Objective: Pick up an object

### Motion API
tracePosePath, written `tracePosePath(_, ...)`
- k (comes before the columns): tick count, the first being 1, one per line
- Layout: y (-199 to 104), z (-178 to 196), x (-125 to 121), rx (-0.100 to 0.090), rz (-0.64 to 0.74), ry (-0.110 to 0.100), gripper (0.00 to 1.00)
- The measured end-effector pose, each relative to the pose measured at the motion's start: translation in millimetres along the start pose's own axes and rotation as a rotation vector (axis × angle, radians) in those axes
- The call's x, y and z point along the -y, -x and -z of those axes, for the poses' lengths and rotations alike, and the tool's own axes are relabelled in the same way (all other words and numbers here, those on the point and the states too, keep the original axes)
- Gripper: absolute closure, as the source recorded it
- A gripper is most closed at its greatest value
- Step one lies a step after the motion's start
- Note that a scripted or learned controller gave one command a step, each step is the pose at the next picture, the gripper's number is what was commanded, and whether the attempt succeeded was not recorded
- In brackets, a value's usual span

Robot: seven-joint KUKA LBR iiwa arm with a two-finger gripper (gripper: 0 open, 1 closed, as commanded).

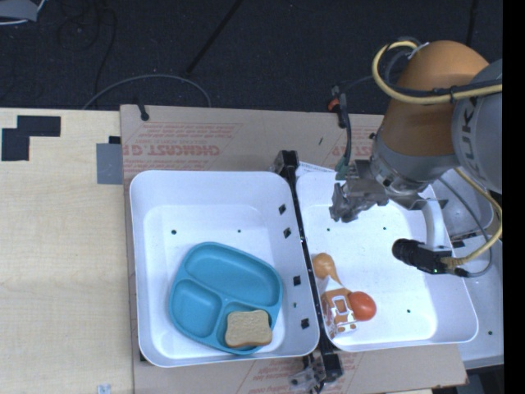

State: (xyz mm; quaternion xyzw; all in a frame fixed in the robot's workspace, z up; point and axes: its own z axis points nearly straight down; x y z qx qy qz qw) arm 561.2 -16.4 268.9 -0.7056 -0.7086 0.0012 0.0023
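Nearest the camera, a blue sectioned plate (225,296) lay in the left bin (152,220), with a slice of bread (248,328) resting in its near compartment. Beside it, at the near left corner of the right bin (459,322), sat a small cluster: an orange-red ball (362,305) touching a small red-and-white packet (339,314), and just behind them a pale brown, pear-like piece (325,264).

Farther back, the gripper (349,203) hung above the far left part of the right bin, well apart from that cluster, on the grey arm with its orange band (426,97) reaching in from the right. The fingers were dark and seen from above, so it could not be told whether they were spread or pressed together; nothing showed between them.

The pick appeared not yet made. Every object lay in a bin, and the approach, descent and grasp were all left to do.
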Motion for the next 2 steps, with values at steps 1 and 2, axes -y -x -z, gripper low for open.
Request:
tracePosePath(1,-49,1,18,0.0,0.001,0.0,1.0)
tracePosePath(2,-105,-18,40,0.0,0.001,-0.002,1.0)
